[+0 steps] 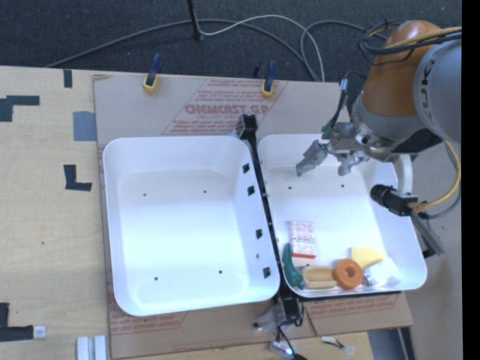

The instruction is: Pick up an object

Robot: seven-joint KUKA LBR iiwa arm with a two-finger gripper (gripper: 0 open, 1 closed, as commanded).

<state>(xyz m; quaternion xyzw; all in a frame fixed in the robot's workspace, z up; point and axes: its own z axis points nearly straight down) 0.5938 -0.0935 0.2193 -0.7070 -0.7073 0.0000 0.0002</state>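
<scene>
The tool (327, 160) is hovering with fingers spread over the right bin (341, 201), seemingly holding nothing, while an orange ring (348, 273) is lying near its front edge

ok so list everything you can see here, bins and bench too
white bins: 2, white, side by side on the bench; left bin, right bin
ring: 1, orange, near front edge of the right bin
wedge: 1, pale yellow, just behind and right of the ring
packet: 1, white with red print, middle front of the right bin
oblong piece: 1, tan, left of the ring
curved item: 1, dark green, front left corner of the right bin
clear wrapper-like item: 1, whitish, front right corner, hard to identify
clamps: 2, yellow with blue handles, back edge of the cardboard sheet
cables: several, pale, on the dark floor behind
arm: 1, grey with orange band, from the right
pincer: 1, grey, open over the back of the right bin, holding nothing
</scene>
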